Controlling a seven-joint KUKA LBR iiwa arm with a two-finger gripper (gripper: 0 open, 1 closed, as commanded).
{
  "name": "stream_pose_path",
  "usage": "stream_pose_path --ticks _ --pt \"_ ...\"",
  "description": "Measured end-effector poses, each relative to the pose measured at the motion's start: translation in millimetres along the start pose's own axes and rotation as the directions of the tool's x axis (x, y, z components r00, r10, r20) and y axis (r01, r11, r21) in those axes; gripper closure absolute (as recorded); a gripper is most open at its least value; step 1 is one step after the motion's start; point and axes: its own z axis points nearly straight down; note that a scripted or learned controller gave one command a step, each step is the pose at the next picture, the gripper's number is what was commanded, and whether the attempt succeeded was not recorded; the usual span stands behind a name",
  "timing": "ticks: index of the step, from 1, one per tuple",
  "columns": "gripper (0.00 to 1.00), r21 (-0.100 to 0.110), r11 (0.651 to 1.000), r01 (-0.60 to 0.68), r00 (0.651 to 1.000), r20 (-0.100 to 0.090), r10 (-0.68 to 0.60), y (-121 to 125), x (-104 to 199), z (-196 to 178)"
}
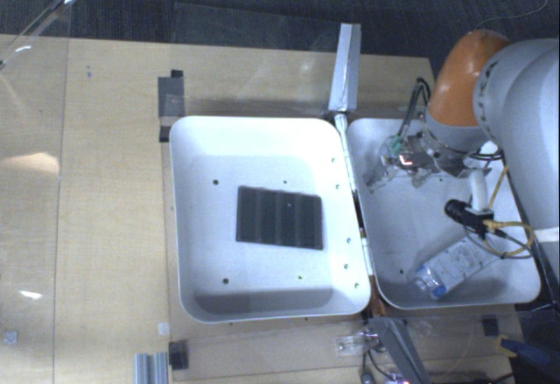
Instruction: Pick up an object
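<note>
1. Camera view puts the clear bottle (455, 264) nearest. It lies on its side in the right bin (398, 238), blue cap toward 7 o'clock and close to the near wall. It looks the likeliest thing to pick.
2. A dark ribbed mat (280, 218) lies flat in the middle of the left bin (201, 198), apart from every wall. Lying flat, it probably offers little to grip.
3. Farther back, the gripper (401, 159) hangs over the far-left part of the right bin, with the bottle at its 5 o'clock, apart from it. I cannot tell how wide the gripper stands, and nothing shows in its grasp.
4. The step in hand looks like the approach, with nothing lifted yet. The next move calls for travel toward 5 o'clock, lining up across the bottle's narrow body, then descent.
5. Bare floor lies between gripper and bottle. The near wall crowds the cap end, so mid-body seems safer.
6. Farthest, a metal post (345, 67) stands on the bench (96, 225) at the gripper's 11 o'clock.
</note>
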Motion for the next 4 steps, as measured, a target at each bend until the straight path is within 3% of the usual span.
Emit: stream_pose_path --ticks 1,2,3,4 --pt "0.0 0.06 0.951 0.302 0.953 -0.041 -0.3 10.0 -28.9 9.5" --pt "0.0 0.05 0.954 0.296 0.955 -0.028 -0.295 8.2 -34.5 -4.1" --pt "0.0 -0.02 0.965 0.261 0.965 0.029 -0.26 -11.5 -13.3 2.5" --pt "0.0 -0.045 0.983 0.177 0.984 0.026 -0.175 -4.2 -38.1 -44.5"
